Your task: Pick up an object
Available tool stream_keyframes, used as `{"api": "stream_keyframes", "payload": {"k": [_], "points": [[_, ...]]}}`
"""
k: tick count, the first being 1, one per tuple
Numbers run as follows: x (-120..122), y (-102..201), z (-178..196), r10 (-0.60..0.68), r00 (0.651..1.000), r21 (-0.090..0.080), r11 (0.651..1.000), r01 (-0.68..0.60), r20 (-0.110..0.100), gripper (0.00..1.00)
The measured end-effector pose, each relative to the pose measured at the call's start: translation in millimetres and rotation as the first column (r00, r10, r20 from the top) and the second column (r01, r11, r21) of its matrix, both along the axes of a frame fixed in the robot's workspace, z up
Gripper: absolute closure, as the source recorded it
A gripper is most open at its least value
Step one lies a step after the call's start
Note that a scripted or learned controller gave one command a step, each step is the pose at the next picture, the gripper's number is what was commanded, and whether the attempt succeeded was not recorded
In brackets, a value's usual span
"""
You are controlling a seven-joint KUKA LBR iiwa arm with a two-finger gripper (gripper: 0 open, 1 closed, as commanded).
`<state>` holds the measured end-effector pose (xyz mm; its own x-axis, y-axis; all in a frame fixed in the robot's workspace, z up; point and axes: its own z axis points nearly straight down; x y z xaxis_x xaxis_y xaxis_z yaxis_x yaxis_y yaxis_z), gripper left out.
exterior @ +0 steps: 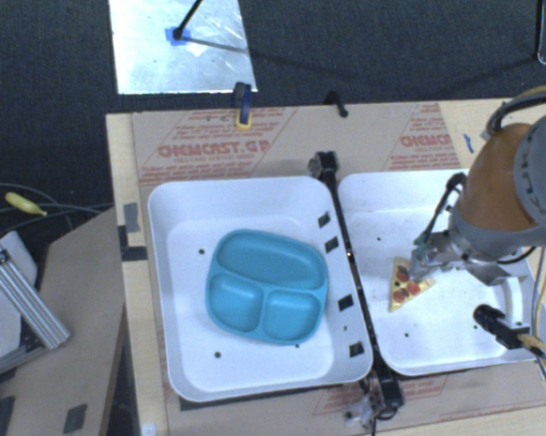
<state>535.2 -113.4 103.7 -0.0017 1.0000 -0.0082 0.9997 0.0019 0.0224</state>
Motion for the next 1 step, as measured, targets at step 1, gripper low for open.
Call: {"api": "stream_keyframes", "payload": {"k": [1], "points": [[41.7,-34.7,40.0,0.002,1.0,0.004,1.0,-0.002,-0.014,1.0]]}}
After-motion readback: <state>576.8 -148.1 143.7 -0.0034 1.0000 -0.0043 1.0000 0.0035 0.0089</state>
